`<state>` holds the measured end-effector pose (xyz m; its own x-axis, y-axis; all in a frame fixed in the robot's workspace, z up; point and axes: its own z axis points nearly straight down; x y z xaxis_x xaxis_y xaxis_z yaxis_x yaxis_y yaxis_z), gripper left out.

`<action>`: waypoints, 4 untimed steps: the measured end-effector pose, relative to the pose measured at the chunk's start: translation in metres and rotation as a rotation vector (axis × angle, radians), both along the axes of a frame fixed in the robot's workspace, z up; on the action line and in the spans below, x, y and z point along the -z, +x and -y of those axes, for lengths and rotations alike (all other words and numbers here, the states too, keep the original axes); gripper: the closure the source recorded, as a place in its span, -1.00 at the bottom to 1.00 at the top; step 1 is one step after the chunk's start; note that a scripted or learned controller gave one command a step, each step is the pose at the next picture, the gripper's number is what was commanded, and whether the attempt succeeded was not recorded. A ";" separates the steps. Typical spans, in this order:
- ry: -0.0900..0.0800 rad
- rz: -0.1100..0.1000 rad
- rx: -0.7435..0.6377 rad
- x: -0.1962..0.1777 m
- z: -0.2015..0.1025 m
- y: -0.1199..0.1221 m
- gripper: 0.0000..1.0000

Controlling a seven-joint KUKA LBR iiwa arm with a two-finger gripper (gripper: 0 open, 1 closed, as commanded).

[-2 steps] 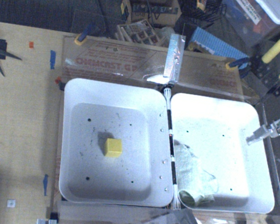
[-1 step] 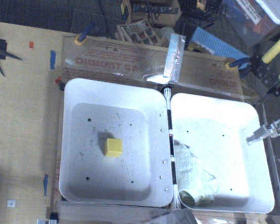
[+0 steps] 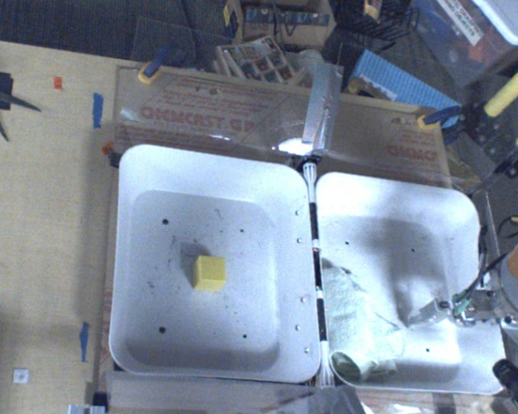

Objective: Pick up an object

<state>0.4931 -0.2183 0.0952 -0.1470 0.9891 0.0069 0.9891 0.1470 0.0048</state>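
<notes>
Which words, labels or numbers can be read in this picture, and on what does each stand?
Clear sheet behind the left bin: red print, mirrored and blurred; not readable.
Clear sheet behind the right bin: more red print, also unreadable.
White panel, top right: red lettering, too small to read.
Yellow block and rolled cloth: no text.

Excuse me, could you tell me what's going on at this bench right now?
A robot arm is reaching in from the right over the right bin, its gripper low near that bin's right side. A rolled pale cloth lies along the bin's left and front edge, apart from the gripper. A small yellow block sits alone in the left bin. Nothing visibly sits in the gripper, so no pick looks done yet.
</notes>
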 end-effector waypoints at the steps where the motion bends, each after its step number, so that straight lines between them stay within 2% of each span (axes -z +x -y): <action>1: -0.008 0.003 0.006 -0.010 0.005 -0.001 1.00; 2: -0.009 -0.002 0.273 -0.094 -0.011 -0.013 1.00; 3: -0.008 -0.004 0.534 -0.106 -0.047 -0.013 1.00; 4: -0.006 -0.008 0.282 -0.039 -0.039 -0.015 1.00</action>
<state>0.4785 -0.1793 0.1340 0.1341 0.9910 0.0010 0.9910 -0.1341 -0.0030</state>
